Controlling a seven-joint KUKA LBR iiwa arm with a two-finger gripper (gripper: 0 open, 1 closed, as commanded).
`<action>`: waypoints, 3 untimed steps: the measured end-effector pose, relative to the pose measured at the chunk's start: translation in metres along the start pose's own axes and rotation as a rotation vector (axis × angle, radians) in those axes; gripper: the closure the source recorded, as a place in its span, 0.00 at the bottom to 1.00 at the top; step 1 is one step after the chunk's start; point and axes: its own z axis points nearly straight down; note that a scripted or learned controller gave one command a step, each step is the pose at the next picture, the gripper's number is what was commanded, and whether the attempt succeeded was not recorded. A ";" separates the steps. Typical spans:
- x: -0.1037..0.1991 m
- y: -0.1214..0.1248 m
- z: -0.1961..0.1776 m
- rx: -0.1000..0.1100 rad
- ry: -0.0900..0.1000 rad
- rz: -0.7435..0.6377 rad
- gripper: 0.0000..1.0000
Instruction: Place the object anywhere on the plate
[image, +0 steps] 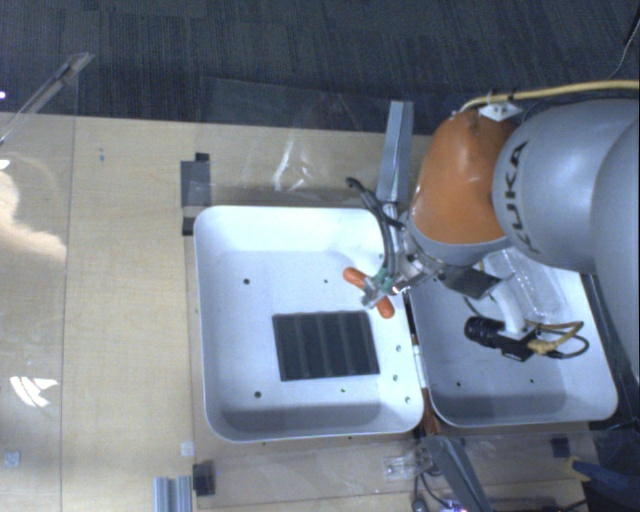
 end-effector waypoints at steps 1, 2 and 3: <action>0.068 -0.033 0.000 0.000 0.001 -0.297 1.00; 0.028 -0.045 -0.031 -0.003 -0.002 -0.359 1.00; 0.045 -0.046 -0.030 -0.001 0.000 -0.349 1.00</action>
